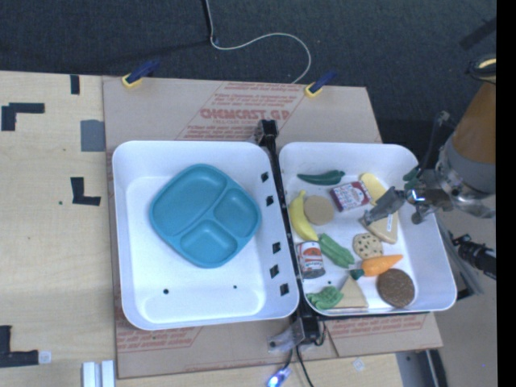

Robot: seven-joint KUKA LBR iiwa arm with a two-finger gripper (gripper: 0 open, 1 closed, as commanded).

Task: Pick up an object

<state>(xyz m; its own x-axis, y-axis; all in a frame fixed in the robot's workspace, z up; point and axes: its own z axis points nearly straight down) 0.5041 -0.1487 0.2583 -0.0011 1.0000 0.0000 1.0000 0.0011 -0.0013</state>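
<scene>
Your pincer point(385, 206) hangs over the right side of the right bin point(419, 161), reaching in from the right; you can see its fingers apart, with nothing between them. Just below its tip lies a pale wedge of cheese point(384, 230), beside a chocolate-chip cookie point(365, 243).

The things to pick all lie in this bin — a green pepper point(321, 176) near the top, a yellow lemon point(372, 187) and a small red-labelled packet point(349, 194) below it, a banana point(301, 217) along the left wall, and a carrot point(379, 265) above a brown round patty point(396, 287) at the lower right. A small can point(311, 259) stands near the divider.

The left bin point(129, 168) holds a blue sectioned plate point(205, 214). Both bins rest on a cardboard sheet point(234, 107) on the table point(48, 216).
</scene>
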